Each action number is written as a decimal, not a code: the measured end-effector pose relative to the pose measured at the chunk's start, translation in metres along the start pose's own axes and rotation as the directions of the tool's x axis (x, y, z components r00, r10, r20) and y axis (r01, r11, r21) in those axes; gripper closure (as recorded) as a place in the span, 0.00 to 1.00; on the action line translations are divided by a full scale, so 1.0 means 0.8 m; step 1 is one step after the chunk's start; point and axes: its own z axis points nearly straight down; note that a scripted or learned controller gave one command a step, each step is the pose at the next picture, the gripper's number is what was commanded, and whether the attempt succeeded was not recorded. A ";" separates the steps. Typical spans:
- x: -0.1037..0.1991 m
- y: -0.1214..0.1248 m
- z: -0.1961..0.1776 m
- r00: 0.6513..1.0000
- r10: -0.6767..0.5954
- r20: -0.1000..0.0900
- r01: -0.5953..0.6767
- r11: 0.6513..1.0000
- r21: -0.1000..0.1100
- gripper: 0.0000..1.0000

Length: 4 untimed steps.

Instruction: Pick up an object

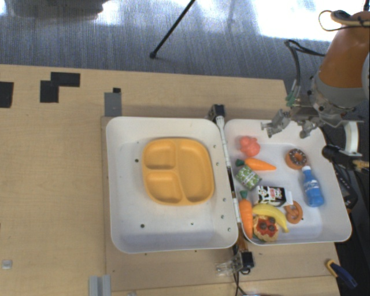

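An orange divided plate [176, 171] is sitting in the left bin [124, 191]; toy food (carrot [259, 165], banana [273, 213], blue bottle [312, 187], no legible labels) is crowding the right bin [341, 228], the gripper [291, 124] hovering spread and unladen above.

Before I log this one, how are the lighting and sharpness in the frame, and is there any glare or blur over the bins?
Camera view: lighting is even over both bins, with soft shadows; bright patches fall on the floor at the top. The white right bin looks slightly washed out, but the blue bottle and the carrot read clearly. The yellow tray is sharp. The claw is a little soft, its fine detail hard to make out.
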 end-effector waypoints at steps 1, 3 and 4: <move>0.014 -0.027 0.202 1.000 0.012 -0.001 -0.012 1.000 0.005 0.00; 0.009 0.064 0.218 1.000 -0.014 0.004 0.014 1.000 0.017 0.00; 0.011 0.065 0.218 1.000 0.008 0.004 -0.008 1.000 0.017 0.00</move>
